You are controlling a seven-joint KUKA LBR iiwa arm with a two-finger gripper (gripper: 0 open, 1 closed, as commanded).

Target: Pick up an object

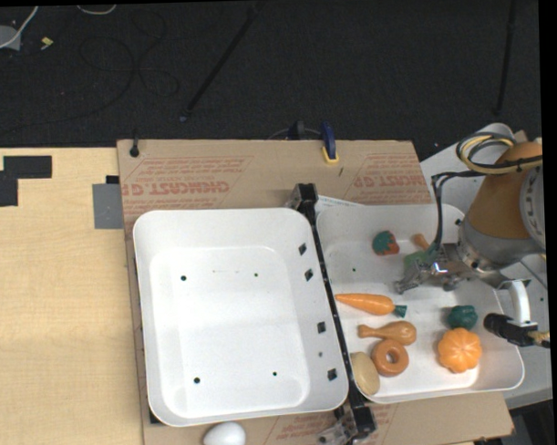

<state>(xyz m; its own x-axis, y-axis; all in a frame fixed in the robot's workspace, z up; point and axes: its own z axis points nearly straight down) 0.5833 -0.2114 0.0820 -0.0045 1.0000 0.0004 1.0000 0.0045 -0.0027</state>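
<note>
Carrot [365,303] is my pick for the object nearest to hand, so everything below is placed from it. The gripper [417,278] hangs low in the right bin [503,382], just up and to the right of the carrot's green tip, nothing visibly between its fingers (whether they are parted or closed I cannot tell). The carrot lies flat, its long axis running left to right, pointed end toward the divider [319,289]. Below it sit a tan gourd [392,333] and a brown ring [390,357]; further right of those, an orange pumpkin [458,349]. Reaching it probably means a short shift leftward and downward, fingers closing across the carrot's narrow width.
</note>
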